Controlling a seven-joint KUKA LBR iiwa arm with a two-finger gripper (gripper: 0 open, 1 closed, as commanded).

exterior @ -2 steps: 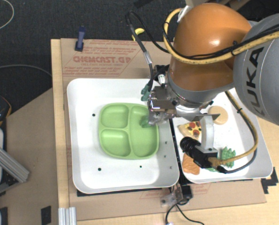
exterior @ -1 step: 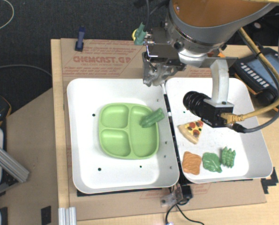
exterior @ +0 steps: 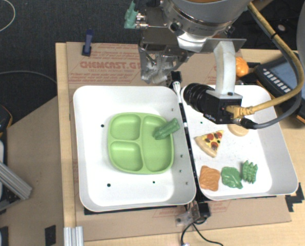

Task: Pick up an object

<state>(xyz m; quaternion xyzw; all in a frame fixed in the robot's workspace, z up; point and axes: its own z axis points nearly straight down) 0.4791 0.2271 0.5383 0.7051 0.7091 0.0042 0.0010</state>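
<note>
My gripper (exterior: 160,68) hangs high over the back edge of the left bin (exterior: 90,152), and I see nothing held in it. A light green divided plate (exterior: 134,147) lies in that bin. A dark green toy vegetable (exterior: 166,129) rests on the plate's back right corner. The right bin (exterior: 275,152) holds a pizza slice (exterior: 210,142), a brown waffle piece (exterior: 209,178), a green leafy piece (exterior: 231,177), a green ridged piece (exterior: 249,171) and a tan disc (exterior: 238,129), which is partly hidden by a black unit mounted on the arm.
The black camera unit (exterior: 211,104) on the arm hangs over the back of the right bin, with a yellow cable (exterior: 275,99) trailing right. An orange ball (exterior: 241,66) sits behind the right bin. A blue clip (exterior: 87,42) lies at the board's back left.
</note>
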